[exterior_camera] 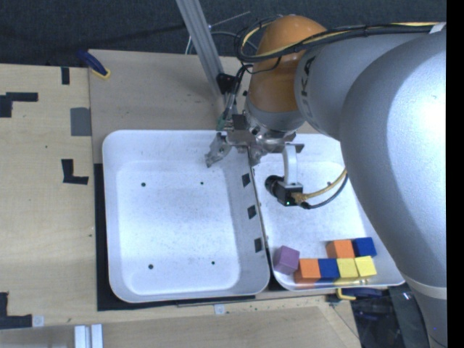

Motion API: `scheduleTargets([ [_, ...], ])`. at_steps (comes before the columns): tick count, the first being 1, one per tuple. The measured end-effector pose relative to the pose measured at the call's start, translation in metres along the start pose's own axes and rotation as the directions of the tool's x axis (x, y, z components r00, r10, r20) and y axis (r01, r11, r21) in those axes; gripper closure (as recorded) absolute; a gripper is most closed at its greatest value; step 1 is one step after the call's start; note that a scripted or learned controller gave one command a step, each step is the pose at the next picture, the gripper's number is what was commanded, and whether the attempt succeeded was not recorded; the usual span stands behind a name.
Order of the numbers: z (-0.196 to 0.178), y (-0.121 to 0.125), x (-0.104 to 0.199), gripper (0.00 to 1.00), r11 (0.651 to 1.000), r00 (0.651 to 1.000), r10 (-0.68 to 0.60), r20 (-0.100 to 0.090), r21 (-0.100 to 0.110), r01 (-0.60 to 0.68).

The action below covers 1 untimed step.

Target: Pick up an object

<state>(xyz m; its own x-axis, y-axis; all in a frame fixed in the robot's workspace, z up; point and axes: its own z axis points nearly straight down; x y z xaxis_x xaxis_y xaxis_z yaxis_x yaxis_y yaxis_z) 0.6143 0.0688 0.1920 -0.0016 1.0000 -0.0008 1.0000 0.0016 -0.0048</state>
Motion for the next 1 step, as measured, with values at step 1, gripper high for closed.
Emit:
scheduleTargets([
  [1,-0.0263,-0.0145,-0.0093,0.0,1.0,1.0,0.001,-0.001,-0.005,-0.001],
])
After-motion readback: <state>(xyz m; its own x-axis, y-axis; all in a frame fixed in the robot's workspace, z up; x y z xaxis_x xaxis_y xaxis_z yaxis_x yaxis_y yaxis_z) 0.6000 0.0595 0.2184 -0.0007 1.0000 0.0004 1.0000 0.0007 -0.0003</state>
